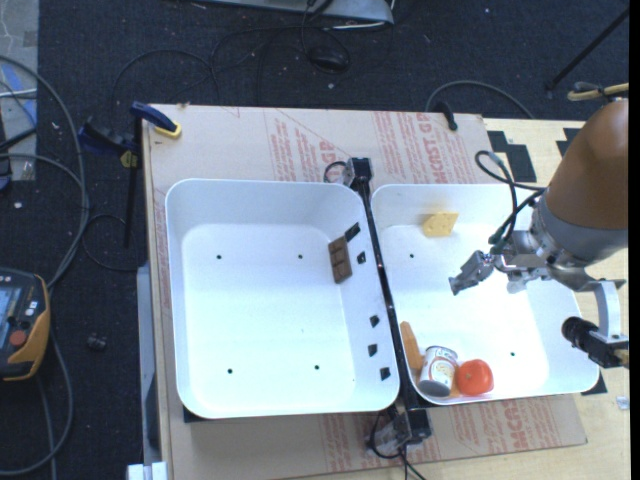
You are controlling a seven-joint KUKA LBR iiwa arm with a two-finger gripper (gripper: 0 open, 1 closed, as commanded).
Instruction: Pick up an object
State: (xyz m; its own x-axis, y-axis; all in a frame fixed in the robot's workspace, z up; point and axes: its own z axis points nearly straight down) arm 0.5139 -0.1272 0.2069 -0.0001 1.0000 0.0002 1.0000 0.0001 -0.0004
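White right bin, tool empty, spread unclear, tomato well below.

2 white bins; 1 brown choc bar; 1 yellow cheese wedge; 1 carrot; 1 can; 1 tomato.

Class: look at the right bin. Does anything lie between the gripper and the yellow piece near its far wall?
Nothing visible does. The gripper hangs over bare white floor of the right bin, and the yellow piece lies apart, up and left of it.
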